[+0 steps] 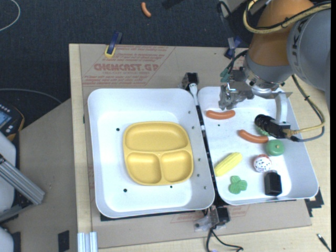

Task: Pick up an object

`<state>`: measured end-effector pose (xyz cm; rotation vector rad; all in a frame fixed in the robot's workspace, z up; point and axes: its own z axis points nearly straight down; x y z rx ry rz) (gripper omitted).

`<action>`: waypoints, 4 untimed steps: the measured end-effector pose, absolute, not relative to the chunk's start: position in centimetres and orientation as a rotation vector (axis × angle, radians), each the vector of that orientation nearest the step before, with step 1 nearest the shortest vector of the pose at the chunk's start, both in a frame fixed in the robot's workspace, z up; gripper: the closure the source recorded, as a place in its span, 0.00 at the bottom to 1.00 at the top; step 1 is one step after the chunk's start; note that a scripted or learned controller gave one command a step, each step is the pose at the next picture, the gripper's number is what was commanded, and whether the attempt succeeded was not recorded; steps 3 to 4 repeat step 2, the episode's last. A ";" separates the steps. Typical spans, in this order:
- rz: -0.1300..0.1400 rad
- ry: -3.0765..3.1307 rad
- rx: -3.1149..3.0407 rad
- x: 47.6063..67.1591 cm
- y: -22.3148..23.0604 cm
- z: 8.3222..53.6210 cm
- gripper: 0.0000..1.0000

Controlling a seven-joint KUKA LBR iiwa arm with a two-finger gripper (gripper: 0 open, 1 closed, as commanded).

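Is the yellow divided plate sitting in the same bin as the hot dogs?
No. The yellow divided plate lies in the left bin, while both hot dogs lie in the right bin.

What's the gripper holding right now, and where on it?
Cannot be told. The gripper sits directly over the upper sausage in the right bin, near its right end, but no object is visibly between its fingers.

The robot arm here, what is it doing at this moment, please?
The gripper is low in the right bin, just above one end of a toy hot dog, so it seems to be trying for that one. It holds nothing that I can see. Another hot dog, a corn cob, a green toy and other small items lie nearby. The left bin has a yellow divided tray.
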<state>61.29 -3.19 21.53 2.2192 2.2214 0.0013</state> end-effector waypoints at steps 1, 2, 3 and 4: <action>0.001 2.219 2.222 60.6 -4.4 22.3 1.00; 0.004 2.222 2.217 60.9 -3.1 23.4 1.00; 0.004 2.222 2.217 60.9 -3.1 23.4 1.00; 0.004 2.222 2.217 60.9 -3.1 23.4 1.00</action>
